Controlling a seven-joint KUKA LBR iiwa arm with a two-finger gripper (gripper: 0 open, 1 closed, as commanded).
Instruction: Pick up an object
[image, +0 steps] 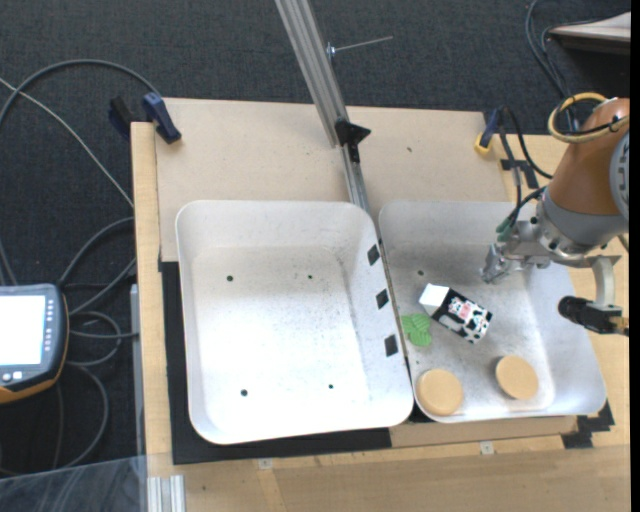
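The right bin holds a small black-and-white patterned box, with a green scrap just left of it. Two tan round discs lie near the bin's front wall, one on the left and one on the right. My gripper hangs over the bin's back half, up and to the right of the patterned box, apart from it. Nothing shows between its tips.
The left bin lies beside the right one, with black clips along the shared wall. A slanted metal rail crosses the back of the bench. A black part of the arm juts over the right bin's right edge.
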